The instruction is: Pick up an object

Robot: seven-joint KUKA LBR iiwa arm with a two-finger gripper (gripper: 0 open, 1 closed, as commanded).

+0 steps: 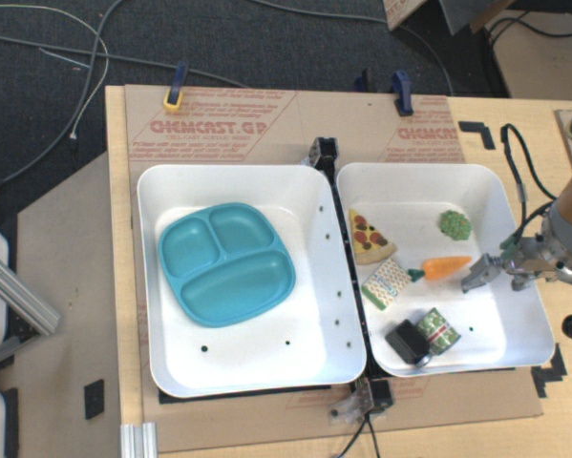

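The right bin (476,181) holds several small objects. A toy pizza slice (369,237) lies at its left side, and a green broccoli piece (455,224) sits toward the back. An orange carrot (445,267) lies in the middle. A pale patterned packet (386,282) sits left of the carrot. Near the front are a black block (408,343) and, touching it, a green-labelled box (438,331). My gripper (501,273) hangs low at the bin's right side, just right of the carrot's tip, open with nothing between its fingers.
The left bin (171,351) holds a blue divided plate (228,262). A black divider (343,256) runs between the bins. Cables (515,170) hang by the right bin's far corner. Two clamps (401,92) hold the cardboard's back edge.
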